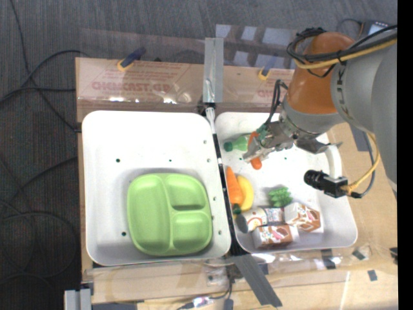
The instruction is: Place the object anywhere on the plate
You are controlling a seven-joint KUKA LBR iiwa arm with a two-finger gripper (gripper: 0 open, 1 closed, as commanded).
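Note:
The green divided plate [171, 213] lies in the left white bin [106, 141], toward its front. My gripper [260, 151] is low over the back left part of the right bin [345, 228]. A small orange-red piece [256, 164] sits right at its tip, and whether it is gripped cannot be seen. A green toy [235, 144] lies just left of the gripper, against the bin's left wall.
Along the right bin's left wall lie an orange carrot-like toy [231, 181] and a yellow piece [246, 193]. A green broccoli-like toy [279, 196] and several small brown-and-white cartons [277, 228] fill the front. A black fitting [322, 181] on the arm hangs over the bin's right side.

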